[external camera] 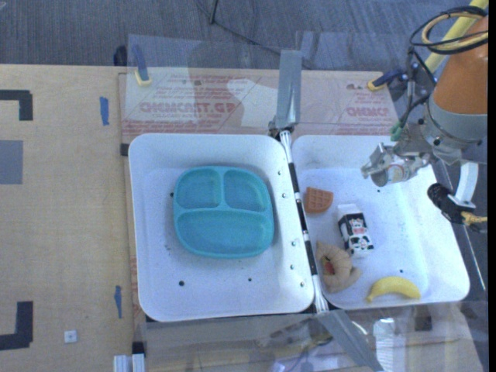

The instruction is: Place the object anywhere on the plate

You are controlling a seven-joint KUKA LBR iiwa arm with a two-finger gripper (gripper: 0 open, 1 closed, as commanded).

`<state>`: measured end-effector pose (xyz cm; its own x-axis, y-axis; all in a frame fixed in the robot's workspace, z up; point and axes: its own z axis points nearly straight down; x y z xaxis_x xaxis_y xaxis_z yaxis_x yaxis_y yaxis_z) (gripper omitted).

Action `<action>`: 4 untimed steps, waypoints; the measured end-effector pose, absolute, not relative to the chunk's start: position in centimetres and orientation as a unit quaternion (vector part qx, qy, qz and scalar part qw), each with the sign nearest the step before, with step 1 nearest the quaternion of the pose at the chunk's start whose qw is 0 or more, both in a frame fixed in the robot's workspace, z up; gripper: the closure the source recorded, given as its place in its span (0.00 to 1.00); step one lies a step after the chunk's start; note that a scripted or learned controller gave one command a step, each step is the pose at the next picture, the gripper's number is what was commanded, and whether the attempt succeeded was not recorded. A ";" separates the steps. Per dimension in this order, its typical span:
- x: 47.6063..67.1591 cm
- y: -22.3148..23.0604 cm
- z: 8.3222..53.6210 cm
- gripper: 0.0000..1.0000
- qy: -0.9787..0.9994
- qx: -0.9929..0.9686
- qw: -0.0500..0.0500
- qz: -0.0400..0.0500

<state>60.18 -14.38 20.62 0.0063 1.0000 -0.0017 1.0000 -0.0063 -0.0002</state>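
A teal plate (224, 211) with three compartments lies in the left bin (155, 285). The right bin (442, 246) holds an orange waffle piece (318, 200), a small black-and-white box (355, 232), a tan pastry-like item (338, 266) and a yellow banana (394, 288). My gripper (385, 169) hovers over the back part of the right bin, up and to the right of the waffle piece, apart from all the items. Nothing shows between its fingers.
A grey divider post (288, 91) stands behind the seam between the bins. Cardboard (201, 107) lies behind them. Cables (446, 33) loop near the arm at the top right. The wooden bench (62, 208) stretches to the left.
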 end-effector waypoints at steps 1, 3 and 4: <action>65.3 -9.0 13.8 1.00 0.716 0.698 0.000 0.000; 63.6 6.9 18.5 1.00 0.687 0.727 -0.001 -0.001; 63.6 6.9 18.5 0.00 0.687 0.727 -0.001 -0.001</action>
